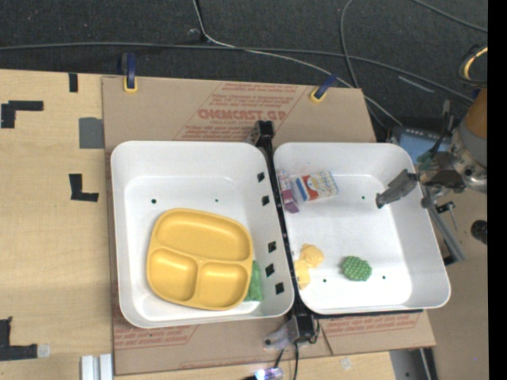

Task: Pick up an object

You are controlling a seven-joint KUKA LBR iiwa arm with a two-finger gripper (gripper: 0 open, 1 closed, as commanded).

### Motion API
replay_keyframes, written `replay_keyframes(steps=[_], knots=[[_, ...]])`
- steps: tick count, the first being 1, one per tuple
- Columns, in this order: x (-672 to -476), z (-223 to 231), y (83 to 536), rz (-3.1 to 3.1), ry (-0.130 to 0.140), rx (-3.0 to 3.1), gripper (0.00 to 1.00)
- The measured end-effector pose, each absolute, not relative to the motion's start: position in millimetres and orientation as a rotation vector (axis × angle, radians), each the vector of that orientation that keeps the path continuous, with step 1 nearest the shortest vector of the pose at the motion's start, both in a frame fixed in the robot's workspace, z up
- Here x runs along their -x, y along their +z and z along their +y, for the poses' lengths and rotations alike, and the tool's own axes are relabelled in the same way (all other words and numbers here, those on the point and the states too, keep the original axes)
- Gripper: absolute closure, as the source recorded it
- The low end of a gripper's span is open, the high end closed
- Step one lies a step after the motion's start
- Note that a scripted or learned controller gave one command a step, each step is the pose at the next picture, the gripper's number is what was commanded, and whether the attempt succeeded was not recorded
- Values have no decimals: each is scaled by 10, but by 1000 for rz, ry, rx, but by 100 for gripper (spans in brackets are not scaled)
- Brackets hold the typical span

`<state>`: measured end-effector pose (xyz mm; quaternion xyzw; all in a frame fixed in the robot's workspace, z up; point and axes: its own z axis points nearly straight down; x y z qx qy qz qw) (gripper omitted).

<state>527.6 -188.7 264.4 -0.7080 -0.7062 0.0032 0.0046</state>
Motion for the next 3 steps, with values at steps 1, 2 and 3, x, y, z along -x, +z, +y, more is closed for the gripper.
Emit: replay_keyframes(steps=[1, 2, 3], knots=[[-5296, -1884, 2695, -2222, 2, 2220, 0], [-5324, -1932, 2240, -2219, 6, 2218, 0], [-5223, -1877, 1715, -2218, 6, 2217, 0]])
